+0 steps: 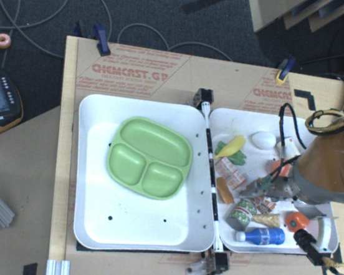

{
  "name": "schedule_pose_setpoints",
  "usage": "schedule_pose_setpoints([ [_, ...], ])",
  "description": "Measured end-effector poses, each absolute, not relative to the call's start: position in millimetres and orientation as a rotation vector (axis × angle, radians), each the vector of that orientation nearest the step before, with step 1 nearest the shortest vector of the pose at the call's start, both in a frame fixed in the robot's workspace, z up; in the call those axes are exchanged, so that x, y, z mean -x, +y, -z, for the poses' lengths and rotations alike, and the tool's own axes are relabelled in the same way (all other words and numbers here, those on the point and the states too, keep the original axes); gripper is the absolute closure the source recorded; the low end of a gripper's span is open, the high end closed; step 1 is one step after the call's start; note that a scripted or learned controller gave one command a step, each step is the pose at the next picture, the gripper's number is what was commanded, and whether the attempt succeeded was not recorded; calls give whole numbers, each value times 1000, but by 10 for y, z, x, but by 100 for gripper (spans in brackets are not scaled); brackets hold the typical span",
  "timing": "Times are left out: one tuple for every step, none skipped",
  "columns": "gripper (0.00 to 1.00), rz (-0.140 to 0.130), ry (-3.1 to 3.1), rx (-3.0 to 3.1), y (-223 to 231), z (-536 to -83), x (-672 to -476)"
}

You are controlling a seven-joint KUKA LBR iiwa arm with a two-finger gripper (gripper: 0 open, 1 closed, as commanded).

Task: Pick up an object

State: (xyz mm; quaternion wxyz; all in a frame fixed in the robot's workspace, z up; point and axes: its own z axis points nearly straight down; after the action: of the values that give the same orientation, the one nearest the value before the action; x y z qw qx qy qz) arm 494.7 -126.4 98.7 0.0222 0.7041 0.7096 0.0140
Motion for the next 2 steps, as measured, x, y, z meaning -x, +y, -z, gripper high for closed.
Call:
schedule_pose_setpoints([
  [0, -1, 2220, -2220, -1368, -845, -5133],
  [0, -2, 2221, -2219, -1175, -847, -5652],
])
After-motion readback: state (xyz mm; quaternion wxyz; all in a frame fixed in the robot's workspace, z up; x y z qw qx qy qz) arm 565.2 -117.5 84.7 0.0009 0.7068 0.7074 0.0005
